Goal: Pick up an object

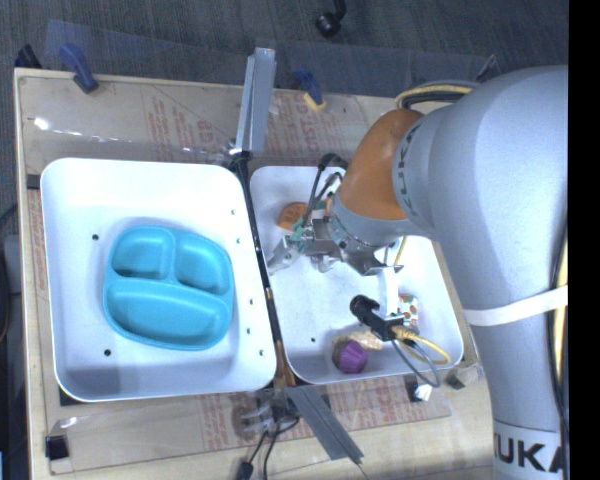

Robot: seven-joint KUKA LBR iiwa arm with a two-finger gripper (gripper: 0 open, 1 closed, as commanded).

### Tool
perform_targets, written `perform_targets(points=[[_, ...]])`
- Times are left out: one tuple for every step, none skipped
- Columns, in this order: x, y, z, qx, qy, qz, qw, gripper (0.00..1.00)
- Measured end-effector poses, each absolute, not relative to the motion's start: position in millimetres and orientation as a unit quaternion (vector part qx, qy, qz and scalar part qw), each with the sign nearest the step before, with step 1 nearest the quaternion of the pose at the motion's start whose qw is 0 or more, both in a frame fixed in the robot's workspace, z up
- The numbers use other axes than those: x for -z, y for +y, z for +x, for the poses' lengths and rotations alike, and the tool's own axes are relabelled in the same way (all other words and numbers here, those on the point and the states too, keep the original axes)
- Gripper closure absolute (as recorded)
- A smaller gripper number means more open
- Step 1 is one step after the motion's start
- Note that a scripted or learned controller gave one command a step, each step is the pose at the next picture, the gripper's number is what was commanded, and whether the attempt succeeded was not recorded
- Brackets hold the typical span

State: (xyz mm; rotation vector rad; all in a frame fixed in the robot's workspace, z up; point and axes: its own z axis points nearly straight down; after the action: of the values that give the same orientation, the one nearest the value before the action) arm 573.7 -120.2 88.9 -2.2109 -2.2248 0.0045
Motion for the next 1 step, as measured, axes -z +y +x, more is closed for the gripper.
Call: perform_targets(points=[[-95.4,-110.3,506.7,-0.0023,-0.704,-0.71,-0.012,0.0]])
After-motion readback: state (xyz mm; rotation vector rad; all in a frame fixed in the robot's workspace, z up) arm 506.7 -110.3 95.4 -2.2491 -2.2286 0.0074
